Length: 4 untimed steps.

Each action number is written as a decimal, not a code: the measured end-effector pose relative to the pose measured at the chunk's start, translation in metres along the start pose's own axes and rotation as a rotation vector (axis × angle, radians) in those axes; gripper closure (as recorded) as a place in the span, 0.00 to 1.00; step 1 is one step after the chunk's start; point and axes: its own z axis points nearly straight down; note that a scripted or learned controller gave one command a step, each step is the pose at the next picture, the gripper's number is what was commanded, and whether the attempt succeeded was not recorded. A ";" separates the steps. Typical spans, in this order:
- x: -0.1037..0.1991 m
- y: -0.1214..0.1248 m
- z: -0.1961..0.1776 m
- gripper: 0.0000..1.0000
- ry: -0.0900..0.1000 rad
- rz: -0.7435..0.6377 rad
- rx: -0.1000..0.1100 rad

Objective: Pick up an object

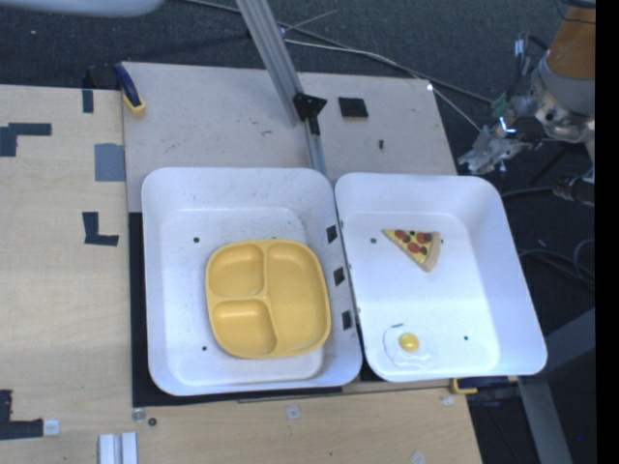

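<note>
A toy pizza slice lies in the far half of the right bin. A toy fried egg rests near that bin's front wall. A yellow divided plate sits in the middle of the left bin. My gripper hangs at the upper right, just beyond the right bin's far right corner and apart from every object. Nothing shows between its tips. The orange band of the arm is above it.
A slanted metal post runs down to the gap between the bins at the back. A blue and yellow clamp and a black square lie on the board behind the bins. Cables trail near the gripper.
</note>
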 end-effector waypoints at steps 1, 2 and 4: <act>0.001 0.001 -0.023 1.00 0.001 0.001 0.003; 0.050 -0.023 -0.023 1.00 0.002 -0.002 0.007; 0.148 -0.081 -0.005 1.00 0.002 -0.002 0.010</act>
